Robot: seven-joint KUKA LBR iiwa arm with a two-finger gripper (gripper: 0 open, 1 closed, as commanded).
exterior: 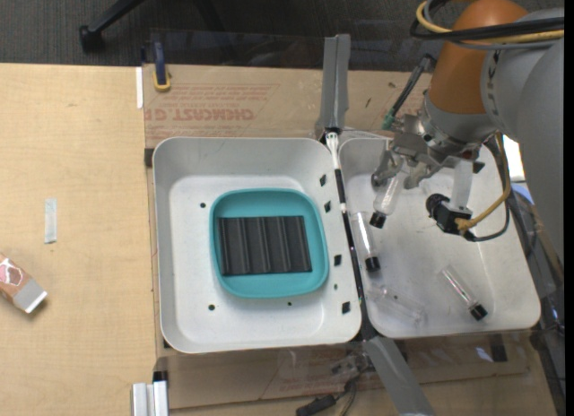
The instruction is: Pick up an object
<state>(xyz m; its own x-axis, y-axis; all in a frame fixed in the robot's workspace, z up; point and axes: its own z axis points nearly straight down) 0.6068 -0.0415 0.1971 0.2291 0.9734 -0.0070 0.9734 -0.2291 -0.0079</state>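
Note:
My gripper (395,175) is down in the right bin (516,311), near its upper left corner. A clear tube with a black cap (385,201) slants down and left from right beneath it, the tube's upper end hidden by the gripper. A second capped tube (364,240) lies along the bin's left wall. A third (461,290) lies near the lower right corner, and a small clear piece (395,303) rests near the front.
The left bin (179,253) holds a teal tray with a dark ribbed insert (265,244). A grey divider post (335,82) rises between the bins. A black and yellow cable (466,221) hangs beside the gripper. Small items (20,284) lie on the bench at far left.

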